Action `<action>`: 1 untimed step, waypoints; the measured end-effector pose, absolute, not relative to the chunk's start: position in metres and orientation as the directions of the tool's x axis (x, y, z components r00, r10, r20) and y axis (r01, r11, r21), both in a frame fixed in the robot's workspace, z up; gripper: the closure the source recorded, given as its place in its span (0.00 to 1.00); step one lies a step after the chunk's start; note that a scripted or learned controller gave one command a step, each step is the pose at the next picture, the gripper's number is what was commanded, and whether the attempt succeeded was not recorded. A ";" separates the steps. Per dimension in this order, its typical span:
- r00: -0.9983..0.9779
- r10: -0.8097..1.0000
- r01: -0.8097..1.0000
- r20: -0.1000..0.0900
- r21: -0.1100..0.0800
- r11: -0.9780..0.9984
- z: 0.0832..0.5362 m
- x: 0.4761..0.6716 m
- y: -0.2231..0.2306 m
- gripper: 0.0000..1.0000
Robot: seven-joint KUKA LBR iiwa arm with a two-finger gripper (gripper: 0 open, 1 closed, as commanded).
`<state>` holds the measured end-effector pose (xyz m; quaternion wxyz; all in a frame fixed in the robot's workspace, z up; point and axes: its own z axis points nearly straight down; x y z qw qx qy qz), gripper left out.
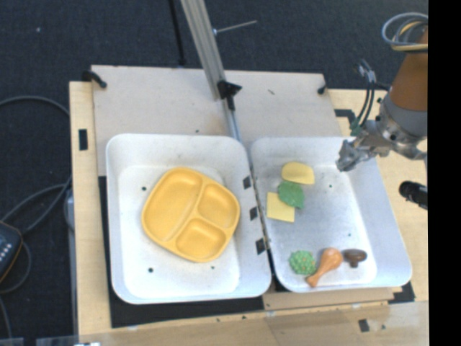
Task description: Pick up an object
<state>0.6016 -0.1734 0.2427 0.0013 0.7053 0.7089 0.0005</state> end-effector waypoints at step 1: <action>-0.006 1.000 1.000 0.000 0.001 0.006 0.233 0.594 -0.123 1.00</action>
